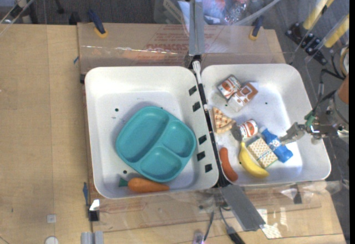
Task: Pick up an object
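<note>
The hand [295, 131] reaches in low over the right bin's [288, 79] right side, just right of a blue carton [277, 146] beside the banana [250, 162]. Whether its grip is open or holding anything, I cannot tell.

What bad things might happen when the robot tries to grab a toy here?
The toys in the right bin are crowded: the banana, checkered box and blue carton touch, so the gripper may well bump or drag a neighbour. It is near the bin's right wall and might scrape it.
</note>
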Robot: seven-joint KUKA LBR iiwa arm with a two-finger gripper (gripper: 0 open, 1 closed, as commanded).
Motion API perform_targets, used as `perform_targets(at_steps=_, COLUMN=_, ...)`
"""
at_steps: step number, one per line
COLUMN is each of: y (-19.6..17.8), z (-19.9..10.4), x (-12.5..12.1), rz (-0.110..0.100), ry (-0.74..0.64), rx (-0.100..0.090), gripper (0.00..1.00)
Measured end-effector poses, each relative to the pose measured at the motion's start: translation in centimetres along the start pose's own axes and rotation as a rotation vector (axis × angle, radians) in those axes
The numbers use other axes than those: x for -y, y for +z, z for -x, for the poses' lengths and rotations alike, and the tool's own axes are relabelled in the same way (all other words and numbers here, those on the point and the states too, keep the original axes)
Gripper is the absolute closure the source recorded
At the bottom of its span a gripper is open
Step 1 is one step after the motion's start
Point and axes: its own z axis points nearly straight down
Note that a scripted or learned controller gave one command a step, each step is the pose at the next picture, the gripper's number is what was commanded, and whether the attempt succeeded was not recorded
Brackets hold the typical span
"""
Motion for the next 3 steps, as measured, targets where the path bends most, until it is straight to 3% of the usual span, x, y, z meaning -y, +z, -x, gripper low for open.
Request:
perform_targets(at_steps=1, y=9.3, z=-4.2, x=-4.4, rz=0.006, ry=-0.103, rx=0.002, gripper=0.00)
perform_targets(at_steps=2, y=8.3, z=-4.1, x=-4.5, rz=0.010, ry=-0.101, rx=0.004, gripper=1.00)
perform_targets(at_steps=3, y=-1.1, z=-12.4, x=-10.1, rz=0.002, ry=-0.092, rx=0.001, gripper=1.00)
